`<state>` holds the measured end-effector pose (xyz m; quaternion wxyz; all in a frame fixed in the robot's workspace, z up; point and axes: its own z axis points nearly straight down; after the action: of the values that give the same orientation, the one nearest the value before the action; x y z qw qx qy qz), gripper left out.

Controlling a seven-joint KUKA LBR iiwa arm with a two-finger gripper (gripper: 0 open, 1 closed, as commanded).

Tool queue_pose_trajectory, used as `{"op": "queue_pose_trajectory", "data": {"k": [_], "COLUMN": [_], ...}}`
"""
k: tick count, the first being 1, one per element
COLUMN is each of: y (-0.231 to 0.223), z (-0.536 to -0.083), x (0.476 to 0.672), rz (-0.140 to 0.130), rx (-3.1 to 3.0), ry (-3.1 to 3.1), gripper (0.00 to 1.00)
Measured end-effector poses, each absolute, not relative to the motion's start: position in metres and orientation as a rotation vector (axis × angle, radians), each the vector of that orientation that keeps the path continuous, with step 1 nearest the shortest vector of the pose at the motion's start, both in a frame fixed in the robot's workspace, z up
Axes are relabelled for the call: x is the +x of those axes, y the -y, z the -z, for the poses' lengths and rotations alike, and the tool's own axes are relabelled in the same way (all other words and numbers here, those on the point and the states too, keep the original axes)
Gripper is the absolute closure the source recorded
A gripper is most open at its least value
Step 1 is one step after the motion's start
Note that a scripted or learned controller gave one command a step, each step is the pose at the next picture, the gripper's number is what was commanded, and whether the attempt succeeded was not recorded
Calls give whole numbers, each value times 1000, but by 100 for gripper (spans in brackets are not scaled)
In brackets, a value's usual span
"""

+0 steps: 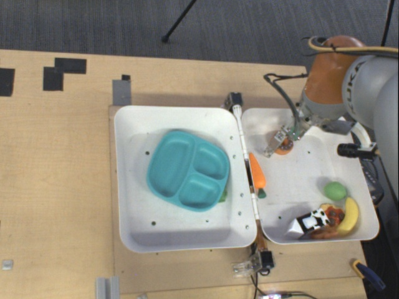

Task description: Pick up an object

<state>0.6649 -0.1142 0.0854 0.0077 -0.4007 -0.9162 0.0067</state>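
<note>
Gripper lowered over a small orange round object in the right white bin.

Whether the jaws are apart cannot be told. The descent is best centred on the object, well up from the orange toy carrot.

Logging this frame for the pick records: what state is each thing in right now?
Gripper: low in the right bin, over something orange.
Teal plate: lying flat in the left bin.
Carrot: lying along the divider.
Green ball: resting loose.
Banana: lying in the corner pile.
</note>
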Motion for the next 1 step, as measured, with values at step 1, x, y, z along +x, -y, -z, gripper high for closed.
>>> {"op": "queue_pose_trajectory", "data": {"k": [1], "y": [86], "z": [-86], "x": [655], "rz": [4], "rx": [-1605], "ry": [2705], "gripper": [0]}}
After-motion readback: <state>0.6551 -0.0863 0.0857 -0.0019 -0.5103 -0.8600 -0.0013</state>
